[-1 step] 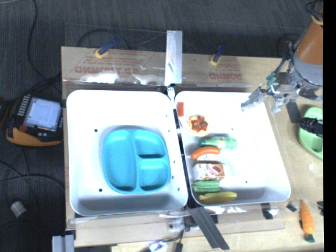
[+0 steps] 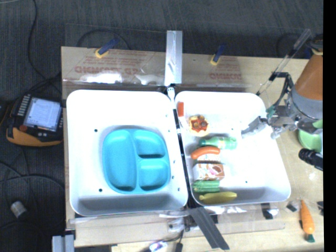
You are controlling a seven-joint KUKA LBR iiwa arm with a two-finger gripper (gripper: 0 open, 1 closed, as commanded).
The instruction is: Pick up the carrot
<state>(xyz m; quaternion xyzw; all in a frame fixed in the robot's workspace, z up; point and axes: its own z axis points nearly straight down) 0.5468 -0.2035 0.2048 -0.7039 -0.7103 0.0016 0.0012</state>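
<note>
An orange carrot (image 2: 205, 151) lies in the left part of the right bin (image 2: 262, 156), just under a green bottle-shaped toy (image 2: 219, 142). My gripper (image 2: 261, 124) hangs over the bin's upper right area, well to the right of the carrot and above it, not touching it. Nothing shows between its tips. The grey arm with its orange band (image 2: 311, 80) comes in from the right edge.
The right bin also holds a pizza-like piece (image 2: 198, 123), a printed packet (image 2: 209, 170), a green piece (image 2: 206, 185) and a yellow piece (image 2: 218, 196). A blue divided tray (image 2: 136, 160) sits in the left bin. A second small carrot (image 2: 307, 222) lies on the bench outside, bottom right.
</note>
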